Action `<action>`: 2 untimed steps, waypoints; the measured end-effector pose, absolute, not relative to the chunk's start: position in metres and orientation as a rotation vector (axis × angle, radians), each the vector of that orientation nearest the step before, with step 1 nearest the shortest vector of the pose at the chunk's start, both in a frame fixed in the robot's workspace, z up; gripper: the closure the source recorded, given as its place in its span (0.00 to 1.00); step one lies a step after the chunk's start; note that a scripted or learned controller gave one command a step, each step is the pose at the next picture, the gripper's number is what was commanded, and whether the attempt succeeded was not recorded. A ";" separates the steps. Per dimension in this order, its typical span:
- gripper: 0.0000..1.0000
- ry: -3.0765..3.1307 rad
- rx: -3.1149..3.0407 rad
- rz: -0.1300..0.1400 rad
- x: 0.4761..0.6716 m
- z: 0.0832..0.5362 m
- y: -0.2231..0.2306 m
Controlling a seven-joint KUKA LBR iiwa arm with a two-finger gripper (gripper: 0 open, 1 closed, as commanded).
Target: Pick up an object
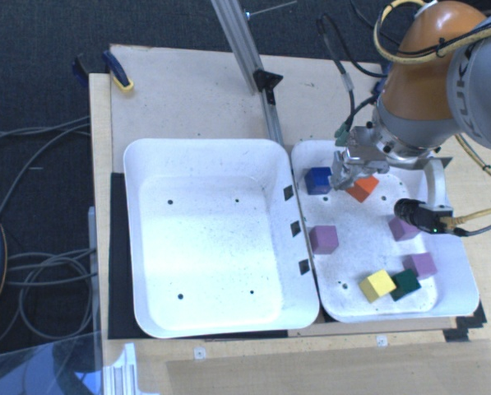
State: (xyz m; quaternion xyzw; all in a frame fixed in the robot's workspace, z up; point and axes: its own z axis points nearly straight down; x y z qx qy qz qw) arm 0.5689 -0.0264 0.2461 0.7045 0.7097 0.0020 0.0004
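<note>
**Gripper low over right bin, between blue and orange blocks**

Gripper (349, 174) sits low in the right bin (455, 307), at its far end. Finger state: cannot tell, the wrist body covers the tips from this angle. Nothing is visibly held between them.

Blue block (317, 180) is just beside the gripper on the side toward the left bin (138, 220). Orange block (361, 189) is touching or just under the gripper's near edge, partly covered by it; contact can't be confirmed.

Going outward from the gripper: a purple block (323, 239) lies nearer the camera, close to the wall between the bins. A second purple block (403, 229) sits below the arm's black fitting, partly hidden. A third purple block (423, 263) lies further toward the near rim, just beside the green block (406, 284), which touches the yellow block (377, 285).

Arm (430, 64), with its orange band, comes in above the gripper from the right.
</note>
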 end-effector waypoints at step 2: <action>1.00 2.228 2.213 0.007 0.612 0.248 0.081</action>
